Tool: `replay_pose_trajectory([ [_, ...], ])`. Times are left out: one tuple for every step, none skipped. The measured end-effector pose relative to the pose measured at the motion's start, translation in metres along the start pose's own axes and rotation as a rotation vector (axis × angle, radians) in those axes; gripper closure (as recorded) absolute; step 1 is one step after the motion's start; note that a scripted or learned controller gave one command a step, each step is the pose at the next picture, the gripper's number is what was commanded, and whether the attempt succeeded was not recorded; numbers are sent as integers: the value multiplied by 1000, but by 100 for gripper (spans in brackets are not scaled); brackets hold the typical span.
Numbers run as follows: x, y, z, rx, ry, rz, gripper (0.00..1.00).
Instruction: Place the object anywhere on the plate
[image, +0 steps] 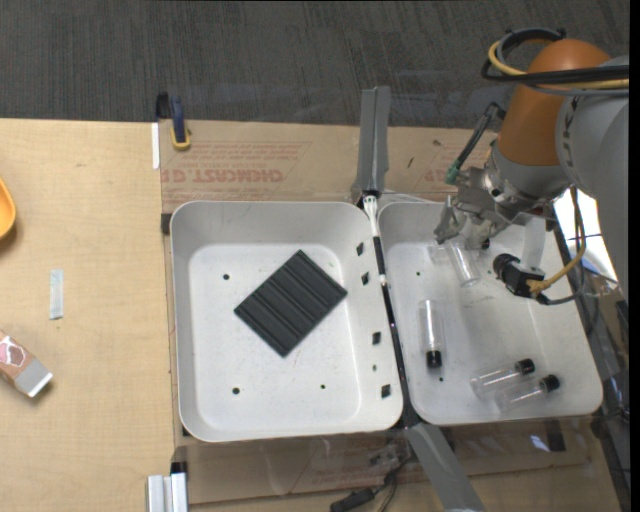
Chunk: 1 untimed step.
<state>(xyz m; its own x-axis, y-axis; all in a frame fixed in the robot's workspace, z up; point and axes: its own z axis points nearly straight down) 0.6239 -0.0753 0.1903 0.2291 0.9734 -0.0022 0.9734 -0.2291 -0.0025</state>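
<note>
Right bin (570, 400): two clear tubes with black caps (512, 380) at 5 o'clock, a third (430, 335) near centre. Left bin (190, 330): dark ribbed plate (291, 302) at centre. Gripper (462, 240) at right bin's 11 o'clock; grasp state cannot tell.

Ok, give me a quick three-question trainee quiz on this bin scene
1. True or false: the dark ribbed plate lies in the left bin.
2. Which bin is the gripper over? A left, B right.
3. Fill in: the clear tube near the right bin's middle has a ____ cap.

Key: 1 true; 2 B; 3 black.
</note>
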Motion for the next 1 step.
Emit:
replay_pose_trajectory([
  [68, 20, -14, -1, 0, 30, 100],
])
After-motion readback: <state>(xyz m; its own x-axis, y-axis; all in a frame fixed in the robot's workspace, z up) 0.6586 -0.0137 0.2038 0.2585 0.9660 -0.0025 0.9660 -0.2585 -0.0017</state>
